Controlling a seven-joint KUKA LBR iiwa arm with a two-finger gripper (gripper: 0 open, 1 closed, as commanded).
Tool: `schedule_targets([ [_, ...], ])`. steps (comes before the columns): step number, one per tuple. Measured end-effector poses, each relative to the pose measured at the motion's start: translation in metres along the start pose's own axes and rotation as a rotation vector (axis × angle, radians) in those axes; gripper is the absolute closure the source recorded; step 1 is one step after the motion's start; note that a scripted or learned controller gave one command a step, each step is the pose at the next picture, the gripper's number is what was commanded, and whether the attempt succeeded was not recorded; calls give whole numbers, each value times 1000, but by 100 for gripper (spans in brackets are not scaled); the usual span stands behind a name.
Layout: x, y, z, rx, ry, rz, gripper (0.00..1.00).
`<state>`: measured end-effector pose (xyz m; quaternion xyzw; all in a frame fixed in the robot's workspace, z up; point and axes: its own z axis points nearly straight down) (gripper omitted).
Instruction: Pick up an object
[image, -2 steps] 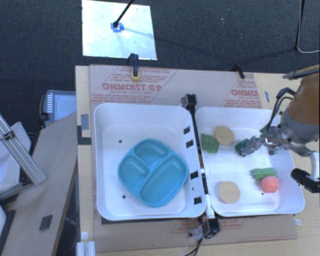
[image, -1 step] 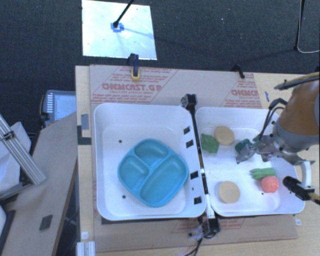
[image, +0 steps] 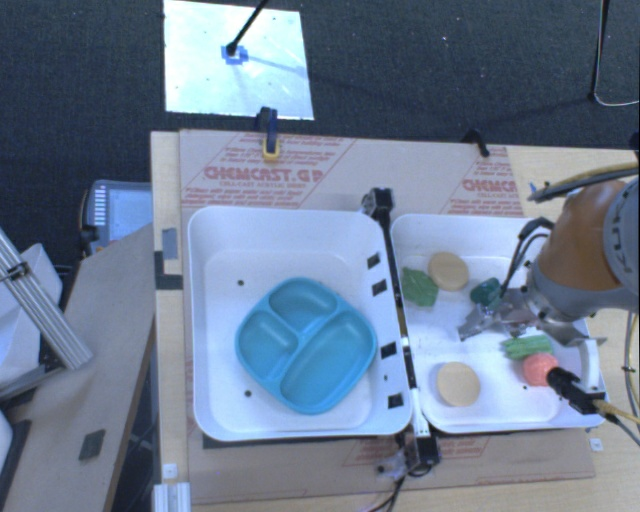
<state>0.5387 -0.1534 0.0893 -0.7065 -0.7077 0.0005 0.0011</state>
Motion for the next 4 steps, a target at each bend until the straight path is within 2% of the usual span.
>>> schedule_targets([
  [1, -1, 2, -13, -6, -2, 0, 100],
  [2, 2, 10, -75, -10, -3, -3, 100],
  [3, -5, 14, -122, -9, -3, -2, 100],
  [4, -5, 15, -141, -7, -2, -3, 100],
])
